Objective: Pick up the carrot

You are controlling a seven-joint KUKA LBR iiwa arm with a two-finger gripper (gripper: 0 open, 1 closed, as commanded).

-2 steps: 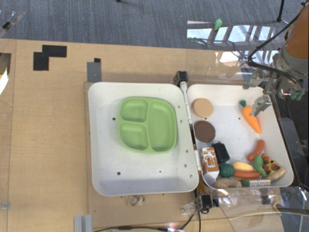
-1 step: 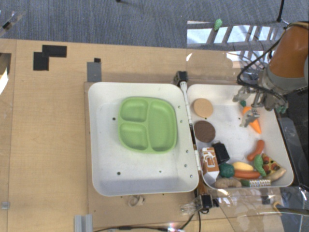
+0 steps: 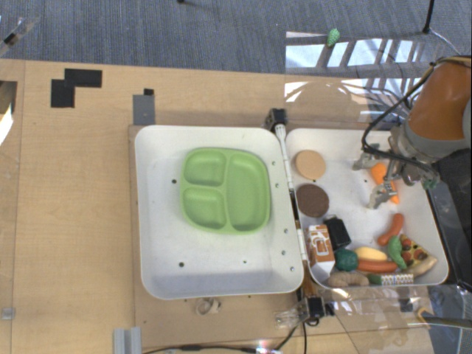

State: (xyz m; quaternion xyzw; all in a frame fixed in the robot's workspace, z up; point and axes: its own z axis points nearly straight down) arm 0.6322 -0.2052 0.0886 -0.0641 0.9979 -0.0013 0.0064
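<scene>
Toy food [image 3: 372, 262] is heaped at the right bin's [image 3: 346, 150] 6 o'clock edge — gripper [image 3: 386, 186] toward 2 o'clock, carrot [image 3: 379, 172] between its fingers, closed on it.

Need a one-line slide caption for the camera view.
KUKA arm's tool at the carrot in the right bin; green divided plate sits in the left bin.

pincer [image 3: 389, 184] on carrot [image 3: 379, 173], right bin [image 3: 346, 161]

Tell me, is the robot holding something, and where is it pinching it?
Looks like the carrot, lifted between the fingers of the gripper, pinched near its middle.
</scene>
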